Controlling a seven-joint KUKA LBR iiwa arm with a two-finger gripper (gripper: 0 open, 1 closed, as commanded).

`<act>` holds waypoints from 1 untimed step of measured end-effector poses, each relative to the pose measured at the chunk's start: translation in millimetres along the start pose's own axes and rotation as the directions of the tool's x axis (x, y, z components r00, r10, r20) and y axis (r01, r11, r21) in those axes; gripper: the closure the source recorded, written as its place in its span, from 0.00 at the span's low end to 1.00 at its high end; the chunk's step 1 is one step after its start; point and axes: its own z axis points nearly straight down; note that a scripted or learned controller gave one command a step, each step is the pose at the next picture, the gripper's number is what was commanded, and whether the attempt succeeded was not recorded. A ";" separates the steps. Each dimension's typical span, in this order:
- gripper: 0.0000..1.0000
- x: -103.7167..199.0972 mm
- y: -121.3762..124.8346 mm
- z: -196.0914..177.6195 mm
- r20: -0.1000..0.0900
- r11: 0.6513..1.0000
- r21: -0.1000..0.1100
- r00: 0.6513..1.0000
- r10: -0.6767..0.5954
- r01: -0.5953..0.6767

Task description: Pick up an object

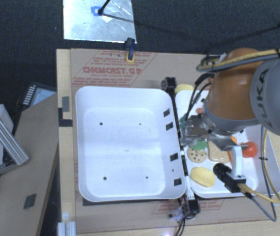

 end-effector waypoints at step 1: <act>1.00 -113.7 19.4 -26.1 0.004 1.000 0.003 1.000 0.005 -0.005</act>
